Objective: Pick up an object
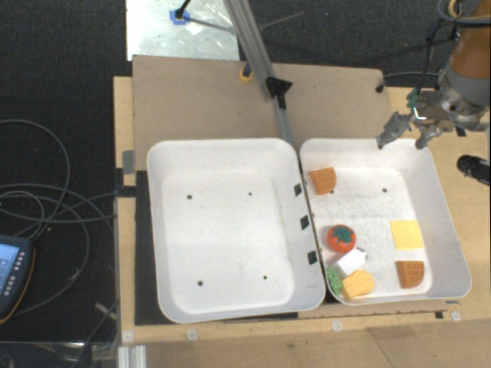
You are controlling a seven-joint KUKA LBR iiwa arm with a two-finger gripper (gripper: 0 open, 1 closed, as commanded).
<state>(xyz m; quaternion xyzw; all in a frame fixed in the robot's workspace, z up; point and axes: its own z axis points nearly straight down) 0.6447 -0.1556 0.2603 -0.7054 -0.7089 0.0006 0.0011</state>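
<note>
Camera view is showing us six candidates lying in the right bin [441,198], and none of them is in our grip yet. An orange block [323,180] is sitting near the bin's far left corner, just beside the wall shared with the left bin [222,156]; it is standing apart from the rest, its slightly longer side running across the bin. A red tomato-like ball with a green top [342,238] is resting by the left wall, round and with no long axis to speak of. Crowding the near left corner, a white piece [353,261], a green piece [334,279] and a yellow wedge [358,284] are touching or nearly so. A flat yellow square [406,234] is lying toward the right wall, edges roughly parallel to it, with an orange waffle-textured block [410,274] just nearer us. We are hovering our gripper [405,134] over the bin's far right rim with the fingers spread apart and nothing between them. From here we are judging the risks: descending where we are would be striking the rim; the flat square is offering little to pinch; the cornered cluster is inviting a double grab or a wall collision; the ball may be rolling away under contact.
</note>
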